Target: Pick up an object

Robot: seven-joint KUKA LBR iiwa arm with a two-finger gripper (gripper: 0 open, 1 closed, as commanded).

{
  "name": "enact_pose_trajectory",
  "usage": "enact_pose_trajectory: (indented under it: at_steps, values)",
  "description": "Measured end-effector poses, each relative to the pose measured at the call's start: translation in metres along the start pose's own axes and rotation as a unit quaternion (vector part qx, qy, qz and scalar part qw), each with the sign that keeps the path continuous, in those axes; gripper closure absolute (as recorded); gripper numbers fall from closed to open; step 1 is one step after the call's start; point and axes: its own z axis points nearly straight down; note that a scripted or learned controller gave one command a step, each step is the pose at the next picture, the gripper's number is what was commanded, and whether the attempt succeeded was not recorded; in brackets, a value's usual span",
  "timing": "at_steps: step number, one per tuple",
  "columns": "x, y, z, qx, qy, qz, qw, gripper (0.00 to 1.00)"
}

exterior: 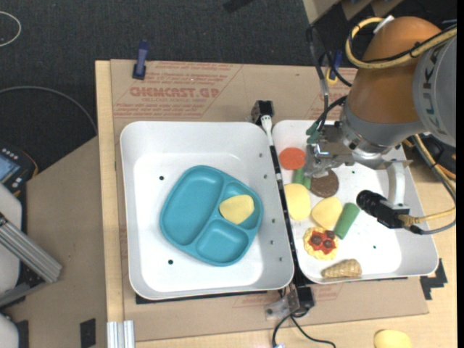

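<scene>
The claw [321, 167] hangs low in the right bin [417, 259] over a brown disc [325, 185]; its grip can't be told.

Two white bins [145, 216] – one blue divided plate [196, 216], three yellow pieces [236, 208], one orange disc [292, 158], one brown disc [325, 185] at twelve o'clock of one pizza slice [320, 242], one green stick [346, 220], one cone [342, 269].

bins [145, 194]: white plastic, smooth, glossy
divided plate [199, 216]: teal plastic, matt
bench [181, 93]: cardboard sheet (printed), matt
arm band [391, 56]: orange, glossy
</scene>
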Motion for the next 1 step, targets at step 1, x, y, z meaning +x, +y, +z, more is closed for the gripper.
enact_pose_trajectory:
  at_steps: [1]
  values:
    - [0.0326, -0.0456, -0.0823, -0.005, 0.000, -0.003, 1.0000, 1.00]
